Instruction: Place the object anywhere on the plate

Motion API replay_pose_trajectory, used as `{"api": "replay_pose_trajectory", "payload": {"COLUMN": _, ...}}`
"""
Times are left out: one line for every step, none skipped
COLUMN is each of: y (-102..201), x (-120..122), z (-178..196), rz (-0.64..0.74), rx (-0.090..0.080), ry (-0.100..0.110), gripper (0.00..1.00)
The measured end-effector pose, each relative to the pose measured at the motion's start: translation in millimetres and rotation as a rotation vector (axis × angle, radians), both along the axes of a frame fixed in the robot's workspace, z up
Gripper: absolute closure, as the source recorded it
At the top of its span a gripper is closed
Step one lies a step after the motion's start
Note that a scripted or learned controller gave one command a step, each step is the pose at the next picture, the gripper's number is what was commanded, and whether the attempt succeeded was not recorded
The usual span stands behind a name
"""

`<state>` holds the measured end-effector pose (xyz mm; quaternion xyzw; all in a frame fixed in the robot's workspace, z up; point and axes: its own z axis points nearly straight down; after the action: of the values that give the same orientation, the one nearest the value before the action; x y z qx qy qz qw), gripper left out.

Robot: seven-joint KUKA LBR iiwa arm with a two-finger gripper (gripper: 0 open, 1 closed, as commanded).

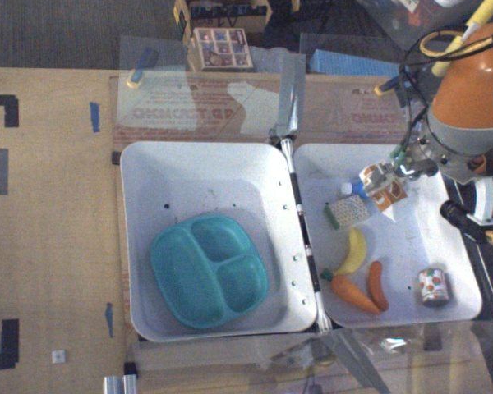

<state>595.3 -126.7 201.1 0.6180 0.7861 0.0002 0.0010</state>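
arm point(464, 105) low over right bin point(468, 245)

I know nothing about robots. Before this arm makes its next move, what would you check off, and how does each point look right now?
1. Plate ready: ok. The teal plate lies flat in the left bin, nothing on it.
2. Things to pick: ok. Banana, carrot, sausage and small can lie in the right bin.
3. Gripper position: ok. It is over the right bin's far part, near a small sponge.
4. Something held: cannot tell. The shapes at the tip are too jumbled.
5. Crowding: not ok. Banana, carrot and sausage lie close together.
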Motion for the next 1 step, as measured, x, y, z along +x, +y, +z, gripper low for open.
{"api": "replay_pose_trajectory", "payload": {"y": 54.8, "x": -31.8, "z": -16.9, "rz": -0.067, "rx": 0.001, "ry": 0.004, "gripper": 1.0}}
